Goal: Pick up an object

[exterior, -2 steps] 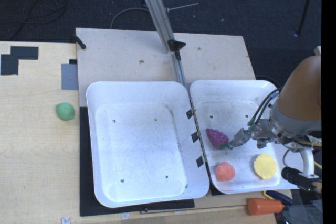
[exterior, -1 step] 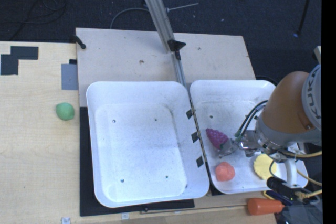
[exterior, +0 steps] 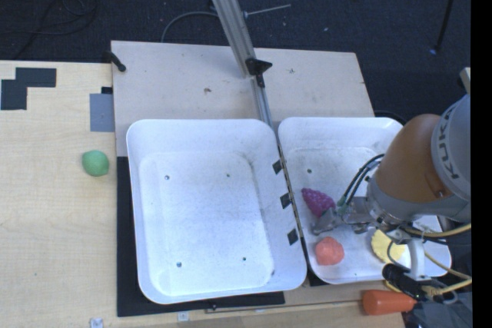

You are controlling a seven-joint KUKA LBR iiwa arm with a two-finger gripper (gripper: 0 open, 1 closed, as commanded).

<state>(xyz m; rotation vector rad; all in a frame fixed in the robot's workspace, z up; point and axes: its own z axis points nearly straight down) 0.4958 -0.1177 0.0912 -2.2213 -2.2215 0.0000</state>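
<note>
My two-finger gripper [exterior: 327, 220] sits low near the right bin's [exterior: 338, 136] left wall, between the knobbly purple toy [exterior: 317, 200] and round salmon-pink ball [exterior: 329, 250] – grip unreadable – so I'd centre on one before lifting.

Left bin [exterior: 201, 165] lies open to reach; in the right bin [exterior: 338, 136], arm [exterior: 419, 165] crowds the purple piece [exterior: 317, 200], red ball [exterior: 329, 250] and yellow piece [exterior: 382, 244]; its far half is open.

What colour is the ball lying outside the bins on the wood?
Green; the ball shows plainly in the camera view.
</note>
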